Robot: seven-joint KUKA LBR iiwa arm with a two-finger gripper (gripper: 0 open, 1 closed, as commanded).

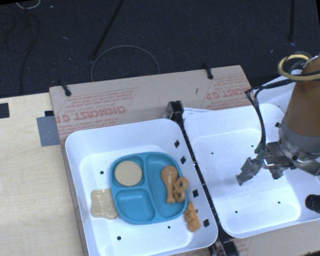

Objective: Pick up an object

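Tray: a blue sectioned tray (144, 208) lies in the left bin (84, 145), holding a round tan cookie (127, 173) and a twisted brown pretzel (174, 183).
Loose pieces: a pale toast slice (103, 204) touches the tray's left rim; a small brown chunk (191, 216) lies by its lower right corner.
Gripper: the gripper (246, 172) hovers over the right bin (231, 120), holding nothing; finger gap unclear.
Room: bare white floor surrounds the gripper; the left bin's pieces crowd the divider.
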